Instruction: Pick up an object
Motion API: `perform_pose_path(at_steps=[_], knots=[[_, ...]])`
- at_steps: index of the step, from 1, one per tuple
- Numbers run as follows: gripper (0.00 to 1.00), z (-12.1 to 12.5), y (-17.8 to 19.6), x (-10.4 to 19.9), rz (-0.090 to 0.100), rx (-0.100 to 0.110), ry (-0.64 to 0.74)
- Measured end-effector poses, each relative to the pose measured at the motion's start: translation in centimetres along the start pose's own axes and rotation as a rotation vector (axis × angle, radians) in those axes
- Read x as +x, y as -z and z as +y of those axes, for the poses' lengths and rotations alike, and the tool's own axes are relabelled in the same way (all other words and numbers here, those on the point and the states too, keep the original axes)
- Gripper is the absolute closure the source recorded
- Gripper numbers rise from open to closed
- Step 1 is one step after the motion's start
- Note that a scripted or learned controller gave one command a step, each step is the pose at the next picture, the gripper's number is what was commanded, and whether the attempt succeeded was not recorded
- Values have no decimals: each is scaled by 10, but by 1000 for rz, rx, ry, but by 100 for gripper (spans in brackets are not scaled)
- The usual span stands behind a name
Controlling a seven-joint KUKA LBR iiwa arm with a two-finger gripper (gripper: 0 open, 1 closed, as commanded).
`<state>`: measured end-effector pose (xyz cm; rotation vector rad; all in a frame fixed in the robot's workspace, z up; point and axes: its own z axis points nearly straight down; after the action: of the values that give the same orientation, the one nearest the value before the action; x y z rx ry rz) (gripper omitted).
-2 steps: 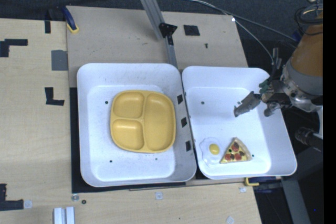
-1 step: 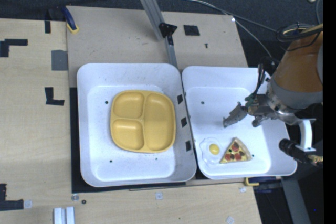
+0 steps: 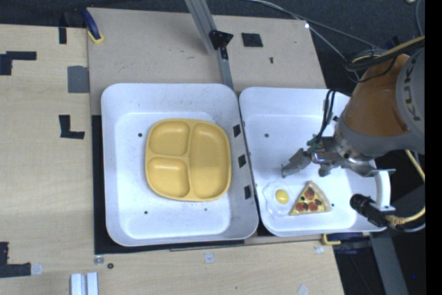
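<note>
In the left bin (image 3: pixel 117 148) lies a yellow divided plate (image 3: pixel 188 159), its long axis running roughly left to right across the view, one wide compartment on the right side and two smaller ones on the left. The right bin (image 3: pixel 276 110) holds a toy pizza slice (image 3: pixel 310 200) near its front edge, tip pointing away toward the arm, and just left of it a toy fried egg (image 3: pixel 280 196). The gripper (image 3: pixel 298 162) hangs above them, fingers spread apart and gripping nothing.
</note>
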<state>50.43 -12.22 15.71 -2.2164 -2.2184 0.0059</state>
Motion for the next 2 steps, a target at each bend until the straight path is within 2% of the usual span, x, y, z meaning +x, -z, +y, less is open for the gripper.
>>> perform_pose_path(at_steps=[1,2], knots=[[0,-10,-55,-2,-2,-4,-1],[100,-9,-42,-2,-3,-8,0]])
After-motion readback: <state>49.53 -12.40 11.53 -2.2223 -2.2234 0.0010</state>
